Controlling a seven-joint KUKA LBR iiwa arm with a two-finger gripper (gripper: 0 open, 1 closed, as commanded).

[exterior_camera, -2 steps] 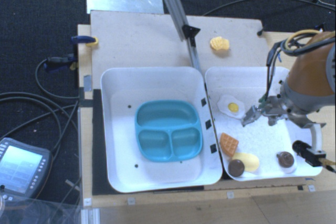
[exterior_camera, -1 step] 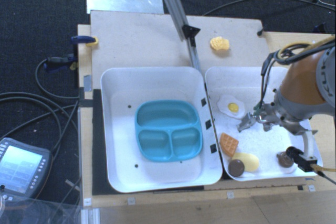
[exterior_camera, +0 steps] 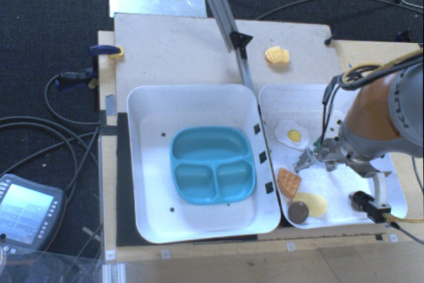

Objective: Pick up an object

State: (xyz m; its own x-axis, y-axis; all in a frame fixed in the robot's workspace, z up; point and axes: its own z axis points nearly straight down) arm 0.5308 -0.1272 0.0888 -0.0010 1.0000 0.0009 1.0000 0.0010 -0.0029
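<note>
no legible text, label or number anywhere

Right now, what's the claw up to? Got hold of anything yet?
Claw low in right bin, nothing seen between its fingers. Fried egg just beside it, waffle and cookie nearby. Nothing blocking.

The two white bins [exterior_camera: 199, 97] look like smooth, faintly glossy plastic, and so does the blue divided tray [exterior_camera: 213, 164]. The table [exterior_camera: 179, 50] looks matt, like pale board
</note>
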